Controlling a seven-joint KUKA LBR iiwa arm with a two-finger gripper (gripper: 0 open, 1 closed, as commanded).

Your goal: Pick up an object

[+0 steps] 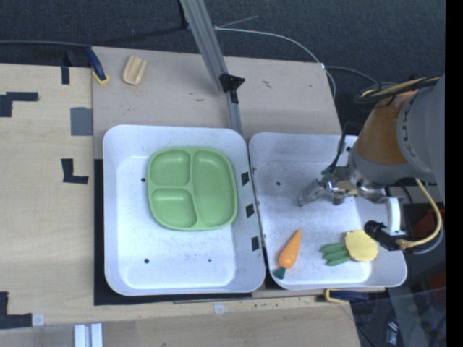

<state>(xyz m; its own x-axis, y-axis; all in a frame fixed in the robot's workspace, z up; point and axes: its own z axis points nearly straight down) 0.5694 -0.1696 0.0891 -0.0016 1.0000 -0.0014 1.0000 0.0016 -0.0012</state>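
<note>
On the left bin [119, 215] lies a green divided plate [192, 188]. Right bin [289, 157]: carrot [290, 249] at front left, gripper [312, 194] low at centre, fingers spread, gripping nothing; corn [354, 248] rests front right.

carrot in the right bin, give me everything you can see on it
The carrot looks like a small plastic toy: orange tapered body with a dark green stub at its lower end. It lies flat on the floor of the right bin, near the front left corner, tilted so its narrow tip points up and right. Nothing else touches it; the tool sits apart.
</note>
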